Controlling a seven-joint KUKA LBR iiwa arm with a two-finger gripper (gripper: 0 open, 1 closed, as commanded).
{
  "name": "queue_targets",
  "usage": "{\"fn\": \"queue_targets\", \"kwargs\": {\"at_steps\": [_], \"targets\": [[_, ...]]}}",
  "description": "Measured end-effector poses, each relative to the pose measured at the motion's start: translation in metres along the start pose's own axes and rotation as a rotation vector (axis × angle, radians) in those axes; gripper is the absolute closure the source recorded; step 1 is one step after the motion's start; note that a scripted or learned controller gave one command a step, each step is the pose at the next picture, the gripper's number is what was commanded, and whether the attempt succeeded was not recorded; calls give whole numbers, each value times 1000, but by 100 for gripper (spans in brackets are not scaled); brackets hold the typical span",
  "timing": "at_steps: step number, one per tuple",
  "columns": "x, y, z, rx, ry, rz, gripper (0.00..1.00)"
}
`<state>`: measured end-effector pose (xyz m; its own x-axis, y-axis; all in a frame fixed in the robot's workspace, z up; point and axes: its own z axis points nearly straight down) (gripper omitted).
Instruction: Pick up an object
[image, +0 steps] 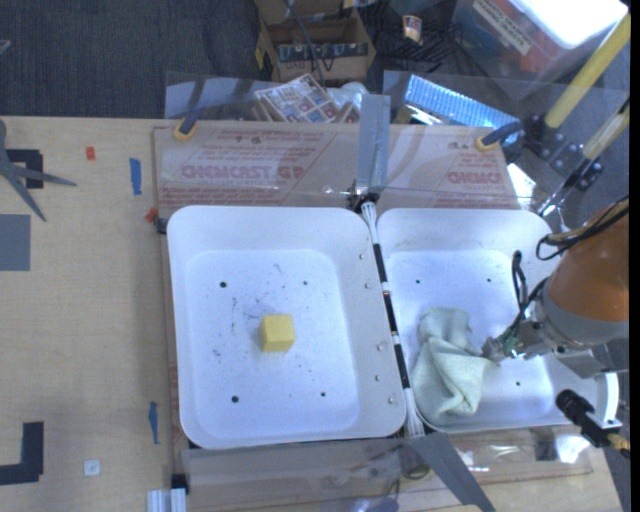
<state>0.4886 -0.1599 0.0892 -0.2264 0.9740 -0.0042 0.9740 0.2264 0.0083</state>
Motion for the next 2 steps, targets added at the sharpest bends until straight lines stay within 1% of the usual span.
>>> {"fn": "queue_targets", "kwargs": {"at_steps": [1,2], "targets": [[72,30,-96,3,2,-276,100],[15,12,-3,-8,-6,-381,100]]}}
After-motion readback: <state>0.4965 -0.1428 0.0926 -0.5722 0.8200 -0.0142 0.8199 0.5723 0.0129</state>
